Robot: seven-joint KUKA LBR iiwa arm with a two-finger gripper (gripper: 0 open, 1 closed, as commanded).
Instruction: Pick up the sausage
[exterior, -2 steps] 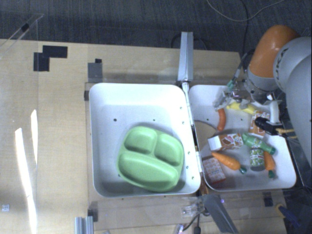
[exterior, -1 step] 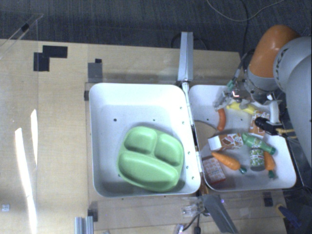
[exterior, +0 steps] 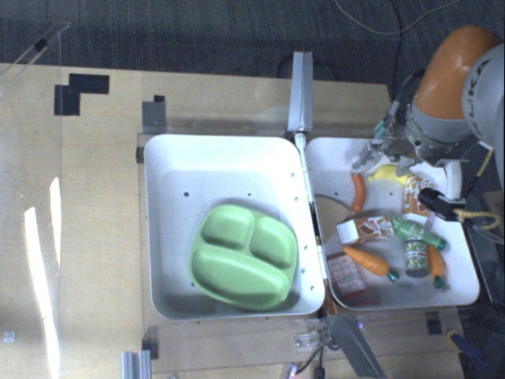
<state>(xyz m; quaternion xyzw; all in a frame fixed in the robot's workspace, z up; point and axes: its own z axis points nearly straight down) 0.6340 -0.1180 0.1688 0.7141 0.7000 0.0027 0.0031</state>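
Sausage (exterior: 359, 191) lies in the right bin (exterior: 472, 290), near that bin's left wall and toward its far edge, standing roughly lengthwise and free of other items. Just beside it toward the far right corner, the gripper (exterior: 384, 153) hangs low over a yellow item (exterior: 388, 173); whether its fingers are apart or together cannot be told from this angle. Nearer the front edge sit a carrot (exterior: 368, 260), a small carton (exterior: 365, 229) and a green bottle (exterior: 418, 232). A green divided tray (exterior: 243, 256) rests in the left bin (exterior: 166, 212), toward its front edge.
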